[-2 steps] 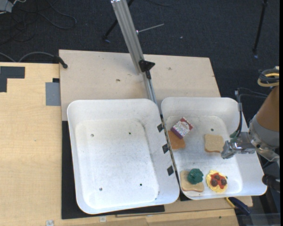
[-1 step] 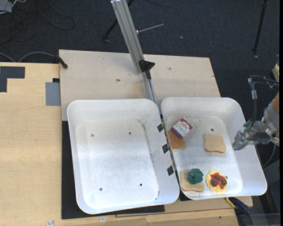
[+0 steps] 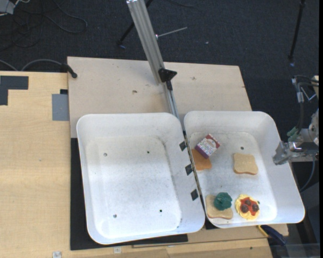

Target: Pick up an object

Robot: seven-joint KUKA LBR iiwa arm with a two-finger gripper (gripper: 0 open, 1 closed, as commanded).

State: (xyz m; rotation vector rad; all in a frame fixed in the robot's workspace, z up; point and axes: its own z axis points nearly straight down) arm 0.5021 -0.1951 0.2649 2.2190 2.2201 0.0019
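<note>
**Pincer at the outer rim of the right bin, 6 items inside**

The pincer (image 3: 286,153) sits at the far right rim of the right bin (image 3: 269,123), at the bin's edge and above none of the items. Whether it is open or shut cannot be told from this angle, and nothing is seen in its grasp.

All the objects lie to the view's left of the pincer. The toast slice (image 3: 245,164) is the closest, roughly level with it. Farther left is a small purple-and-white carton (image 3: 207,145), touching an orange-brown piece (image 3: 202,163) just below it. Lower left of the pincer, near the front rim, is a yellow disc with red topping (image 3: 248,207). Just beside it, a green lump (image 3: 222,200) rests on a bread slice (image 3: 219,213). The left bin (image 3: 91,144) lies well beyond these.
</note>
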